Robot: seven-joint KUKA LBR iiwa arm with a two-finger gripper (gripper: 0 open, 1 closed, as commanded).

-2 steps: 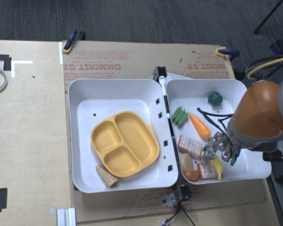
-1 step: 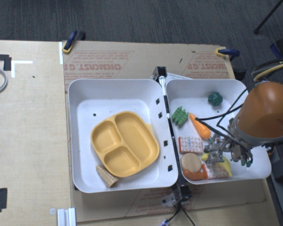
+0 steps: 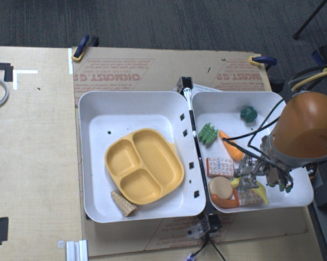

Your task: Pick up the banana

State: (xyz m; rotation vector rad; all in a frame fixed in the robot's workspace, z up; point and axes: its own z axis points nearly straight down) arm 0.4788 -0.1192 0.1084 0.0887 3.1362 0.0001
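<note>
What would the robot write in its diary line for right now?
pincer low in right bin | over banana | grip unclear | yellow tray in left bin

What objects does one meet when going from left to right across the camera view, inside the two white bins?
Bread piece → yellow divided plate → light green toy → orange carrot → dark green toy → banana, under the gripper.

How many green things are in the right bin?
2. A dark green piece sits near the right bin's far wall; a lighter green one lies by its left wall. The arm may hide others.
</note>
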